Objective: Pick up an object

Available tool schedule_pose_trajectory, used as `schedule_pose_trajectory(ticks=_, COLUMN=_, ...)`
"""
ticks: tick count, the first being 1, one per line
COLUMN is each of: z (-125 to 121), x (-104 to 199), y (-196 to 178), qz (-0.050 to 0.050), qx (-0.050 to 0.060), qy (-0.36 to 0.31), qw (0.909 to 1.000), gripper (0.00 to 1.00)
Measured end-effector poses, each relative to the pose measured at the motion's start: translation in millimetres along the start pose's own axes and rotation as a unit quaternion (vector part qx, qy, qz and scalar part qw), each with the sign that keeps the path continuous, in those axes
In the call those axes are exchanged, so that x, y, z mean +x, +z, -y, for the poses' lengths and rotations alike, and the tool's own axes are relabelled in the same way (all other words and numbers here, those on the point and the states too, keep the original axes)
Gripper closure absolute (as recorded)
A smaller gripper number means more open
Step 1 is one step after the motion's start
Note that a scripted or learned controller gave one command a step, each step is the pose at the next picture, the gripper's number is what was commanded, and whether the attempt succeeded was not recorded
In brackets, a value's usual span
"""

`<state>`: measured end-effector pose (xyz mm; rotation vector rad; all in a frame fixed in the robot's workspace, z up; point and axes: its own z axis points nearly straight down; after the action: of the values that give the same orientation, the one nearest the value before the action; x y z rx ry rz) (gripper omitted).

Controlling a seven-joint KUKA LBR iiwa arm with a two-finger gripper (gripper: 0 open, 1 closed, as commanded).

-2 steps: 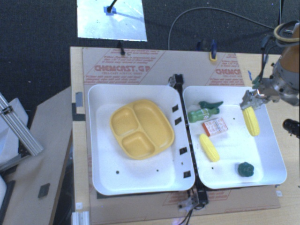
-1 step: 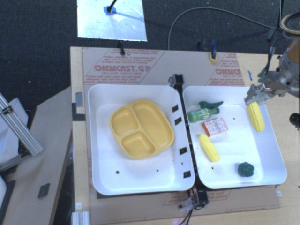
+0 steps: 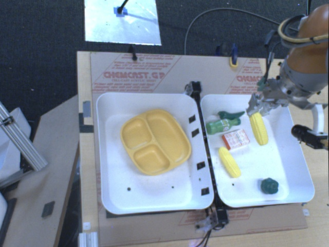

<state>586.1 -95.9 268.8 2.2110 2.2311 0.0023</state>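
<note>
I am hovering the end effector (image 3: 258, 106) over the right bin (image 3: 295, 164); its grip I cannot tell. A corn cob (image 3: 259, 128) is lying just beneath, long axis running near-to-far.

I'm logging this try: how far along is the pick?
Done: the gripper has reached the right bin, at the top end of a corn cob. In hand: nothing that I can confirm; the cob lies on the bin floor. Left: grasp and lift.
</note>
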Motion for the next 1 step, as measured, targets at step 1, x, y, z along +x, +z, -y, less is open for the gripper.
schedule_pose_trajectory(ticks=1, z=-11.1, x=43.6, y=15.6, qz=0.001, qx=0.0, qy=0.001, qw=1.0, gripper=1.0)
